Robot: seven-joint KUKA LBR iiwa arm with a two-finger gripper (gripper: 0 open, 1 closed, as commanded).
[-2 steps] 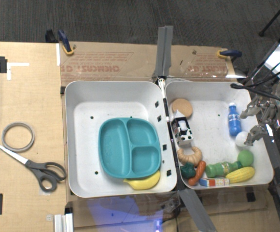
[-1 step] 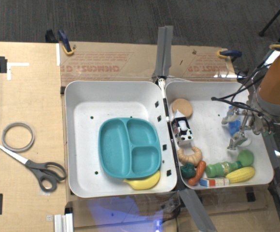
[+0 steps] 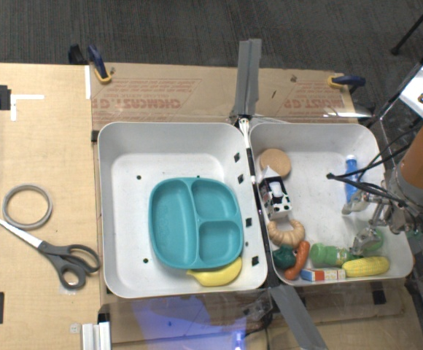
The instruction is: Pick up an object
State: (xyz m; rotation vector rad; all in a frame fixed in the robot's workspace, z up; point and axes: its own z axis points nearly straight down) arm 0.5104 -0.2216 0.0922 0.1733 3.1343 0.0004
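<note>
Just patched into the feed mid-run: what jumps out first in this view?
The teal divided plate fills most of the left bin, with a yellow banana tucked under its near edge. The right bin holds a jumble along its near wall: a corn cob, a green bottle, a carrot. The gripper hangs over that bin's right side, above the corn.

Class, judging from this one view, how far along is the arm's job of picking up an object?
Done: nothing looks lifted. In hand: the gripper hangs over the right bin, above the corn cob and green bottle. Left: grasp and raise one item.
</note>
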